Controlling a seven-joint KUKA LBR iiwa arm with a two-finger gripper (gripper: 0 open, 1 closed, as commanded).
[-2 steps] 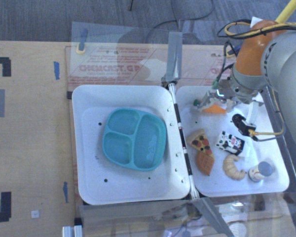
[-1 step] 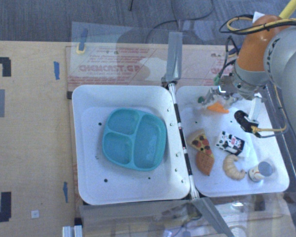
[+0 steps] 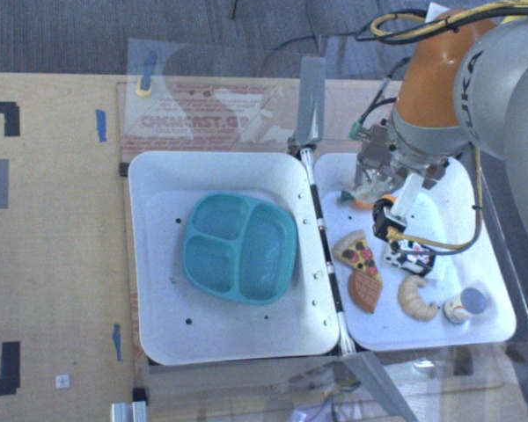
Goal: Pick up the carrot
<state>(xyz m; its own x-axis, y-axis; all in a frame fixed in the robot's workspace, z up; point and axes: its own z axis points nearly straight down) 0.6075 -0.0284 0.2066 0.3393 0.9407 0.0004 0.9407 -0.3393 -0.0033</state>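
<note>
Desk [image 3: 53, 262]: light wood, black tape marks and short blue tape strips along its left part.

Left bin [image 3: 158, 323]: white, shallow. A teal plate [image 3: 239, 247] with three compartments lies near its middle, nothing on it.

A metal divider strip [image 3: 311, 104] runs down to the seam where the two bins meet.

Right bin [image 3: 493, 323]: white, touching the left bin along that seam. Lower part, left to right: a pizza slice [image 3: 355, 251] with dark toppings; just below it a brown waffle-patterned piece [image 3: 365, 292]; a croissant [image 3: 416, 298]; a small black-and-white toy [image 3: 410, 257] above the croissant; a small cup-like thing [image 3: 465, 304] with a grey-blue top near the bin's lower right corner.

Carrot [image 3: 362, 202]: upper left part of the right bin, only a bit of orange with a green end showing, the rest hidden under the arm's tooling.

Pincer [image 3: 370, 185]: low over the carrot, at or just beside it. Cannot tell whether it stands apart, together or clamped; contact with the carrot not clear.

Arm [image 3: 502, 77]: grey, orange band [image 3: 433, 77] above the wrist, entering from the right with yellow cables [image 3: 422, 20] looped over it.
</note>
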